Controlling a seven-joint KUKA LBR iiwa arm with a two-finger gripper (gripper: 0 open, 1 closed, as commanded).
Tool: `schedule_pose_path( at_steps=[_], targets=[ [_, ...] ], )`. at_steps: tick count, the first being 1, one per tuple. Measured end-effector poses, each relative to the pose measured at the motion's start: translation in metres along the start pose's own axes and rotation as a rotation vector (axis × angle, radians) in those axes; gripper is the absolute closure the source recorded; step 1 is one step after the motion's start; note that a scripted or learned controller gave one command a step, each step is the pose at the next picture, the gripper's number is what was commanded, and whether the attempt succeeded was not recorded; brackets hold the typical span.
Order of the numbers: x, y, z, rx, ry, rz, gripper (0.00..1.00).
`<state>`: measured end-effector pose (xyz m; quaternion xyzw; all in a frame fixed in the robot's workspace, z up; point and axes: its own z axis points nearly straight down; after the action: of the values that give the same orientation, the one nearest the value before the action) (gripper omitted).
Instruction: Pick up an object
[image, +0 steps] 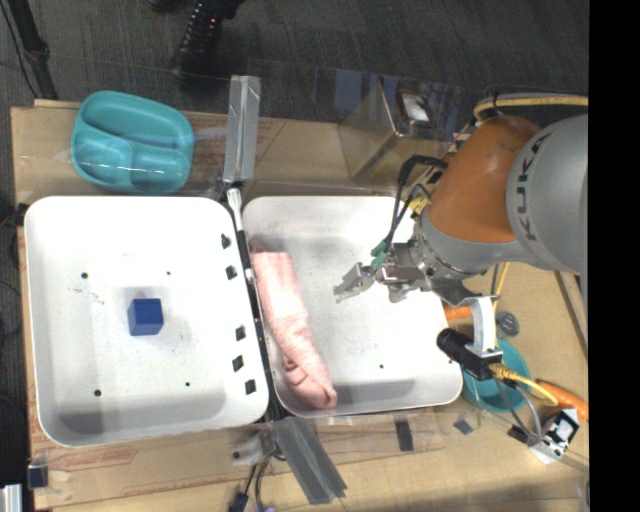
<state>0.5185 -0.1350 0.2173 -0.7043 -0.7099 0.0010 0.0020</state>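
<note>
A small blue cube (146, 316) rests in the middle of the left white bin (60, 230). Along the left wall of the right white bin (330, 215) lies a long pink cloth-like object (289, 326). My gripper (352, 283) hangs over the middle of the right bin, to the right of the pink object and apart from it, with its fingers pointing left. Nothing shows between the fingers. The grey arm with its orange band (480, 195) reaches in from the right.
A teal moulded tray (132, 140) sits on the bench behind the left bin. A metal divider bar (240, 130) runs between the bins. An orange and teal object (500, 375) and cables lie off the right bin's front corner.
</note>
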Motion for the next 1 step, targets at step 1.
schedule_pose_path(
  at_steps=[1],
  targets=[
    [0.0406,0.0475,0.1240,-0.006,-0.002,-0.075,0.00]
  ],
)
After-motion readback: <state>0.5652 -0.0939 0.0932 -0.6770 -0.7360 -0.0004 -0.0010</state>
